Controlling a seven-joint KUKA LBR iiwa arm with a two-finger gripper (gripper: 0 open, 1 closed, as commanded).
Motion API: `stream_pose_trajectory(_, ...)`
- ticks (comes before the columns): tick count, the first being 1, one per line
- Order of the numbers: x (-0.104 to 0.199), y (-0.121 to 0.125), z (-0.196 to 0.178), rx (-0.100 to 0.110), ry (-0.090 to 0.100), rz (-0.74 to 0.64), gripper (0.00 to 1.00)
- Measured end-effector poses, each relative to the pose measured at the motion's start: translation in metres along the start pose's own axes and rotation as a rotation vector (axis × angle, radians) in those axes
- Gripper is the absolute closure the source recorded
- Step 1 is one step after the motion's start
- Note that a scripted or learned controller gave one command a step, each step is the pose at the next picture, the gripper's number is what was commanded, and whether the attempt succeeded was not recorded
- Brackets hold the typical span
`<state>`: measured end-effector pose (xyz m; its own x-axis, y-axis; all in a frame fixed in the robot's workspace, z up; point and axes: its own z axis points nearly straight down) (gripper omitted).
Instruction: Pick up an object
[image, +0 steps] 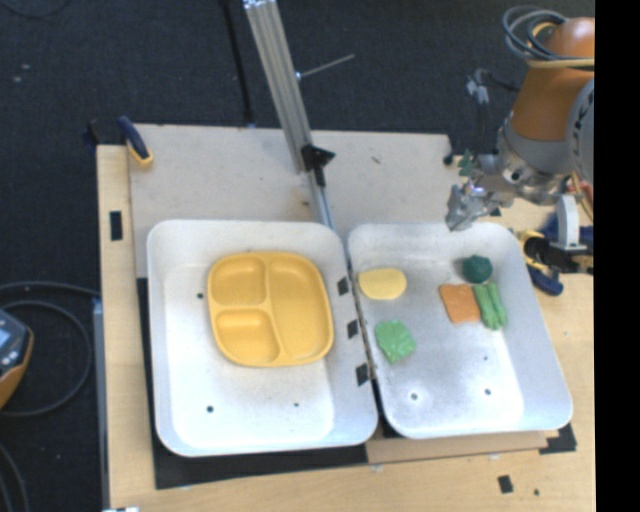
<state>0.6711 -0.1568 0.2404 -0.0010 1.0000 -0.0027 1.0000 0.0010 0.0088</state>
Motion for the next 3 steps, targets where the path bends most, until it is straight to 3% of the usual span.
stream_pose_trajectory(1,-0.002,0.001,-0.036,0.002,0.001,-0.002,1.00)
stream_pose_trajectory(3,0.112,-0.008,-0.034,0.008,0.004,-0.006,1.00)
